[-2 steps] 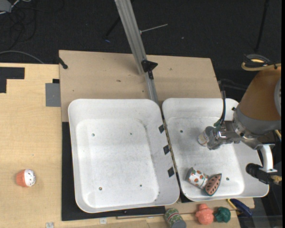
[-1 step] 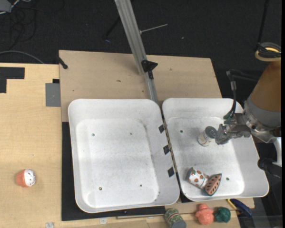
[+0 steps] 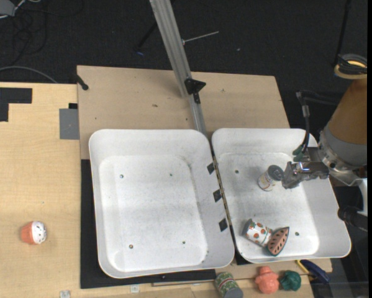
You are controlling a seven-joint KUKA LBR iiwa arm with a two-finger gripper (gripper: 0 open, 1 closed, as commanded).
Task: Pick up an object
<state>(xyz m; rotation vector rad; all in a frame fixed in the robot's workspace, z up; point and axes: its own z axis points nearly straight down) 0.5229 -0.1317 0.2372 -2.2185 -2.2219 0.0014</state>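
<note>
My gripper (image 3: 284, 175) reaches in from the right, low over the middle of the right bin (image 3: 248, 148). Its tip is right beside a small pale round object (image 3: 266, 182), which lies just to its left; whether they touch is unclear. Near the bin's front lie a white toy with red spots (image 3: 256, 231) and, against it, a brown shell-shaped piece (image 3: 278, 241). The arm's orange band (image 3: 353, 113) rises at the right edge.
The left bin (image 3: 105, 148) lies alongside, joined by black clips (image 3: 217, 195). A slanted metal rail (image 3: 176, 48) runs down to the bins' back. An orange-and-white ball (image 3: 33, 233) sits on the wooden board at left. A green roll (image 3: 226, 284), pink toy (image 3: 266, 280) and green toy (image 3: 290, 280) lie in front.
</note>
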